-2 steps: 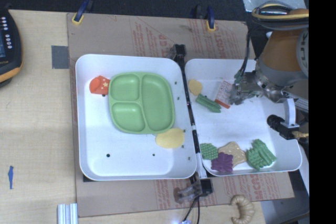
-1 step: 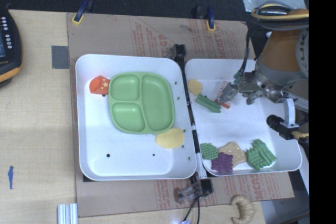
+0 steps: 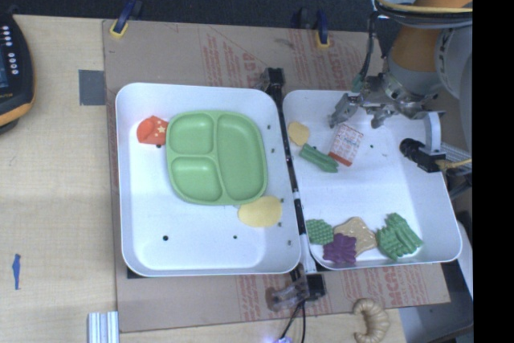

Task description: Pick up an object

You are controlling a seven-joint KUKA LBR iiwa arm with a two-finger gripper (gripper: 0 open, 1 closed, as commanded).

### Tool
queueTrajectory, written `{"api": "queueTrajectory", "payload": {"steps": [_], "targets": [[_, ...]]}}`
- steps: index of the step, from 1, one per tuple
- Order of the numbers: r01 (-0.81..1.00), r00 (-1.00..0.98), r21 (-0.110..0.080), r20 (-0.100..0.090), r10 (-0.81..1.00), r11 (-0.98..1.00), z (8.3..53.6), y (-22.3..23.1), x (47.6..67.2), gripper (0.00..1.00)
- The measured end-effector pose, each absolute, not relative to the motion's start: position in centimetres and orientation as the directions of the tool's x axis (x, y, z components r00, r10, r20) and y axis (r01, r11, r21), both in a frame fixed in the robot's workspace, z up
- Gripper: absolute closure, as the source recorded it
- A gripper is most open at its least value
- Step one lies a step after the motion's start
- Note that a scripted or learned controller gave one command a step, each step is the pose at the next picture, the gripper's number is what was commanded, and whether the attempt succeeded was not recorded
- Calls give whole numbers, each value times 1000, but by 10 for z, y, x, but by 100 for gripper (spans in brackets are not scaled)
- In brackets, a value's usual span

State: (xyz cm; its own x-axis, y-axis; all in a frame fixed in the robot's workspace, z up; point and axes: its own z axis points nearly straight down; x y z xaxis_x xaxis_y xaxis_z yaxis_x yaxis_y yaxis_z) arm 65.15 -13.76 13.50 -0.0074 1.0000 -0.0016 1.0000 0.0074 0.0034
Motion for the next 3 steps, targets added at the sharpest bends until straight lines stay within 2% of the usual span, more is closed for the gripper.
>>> {"api": "queueTrajectory", "payload": {"steps": [1, 2, 3], "targets": [[1000, -9, -6, -1, 1000, 9, 90, -134, 656, 0], [1000, -3, -9, 1, 1000, 3, 95, -111, 603, 0], [1000, -3, -5, -1, 1000, 3, 106, -113, 606, 100]]}}
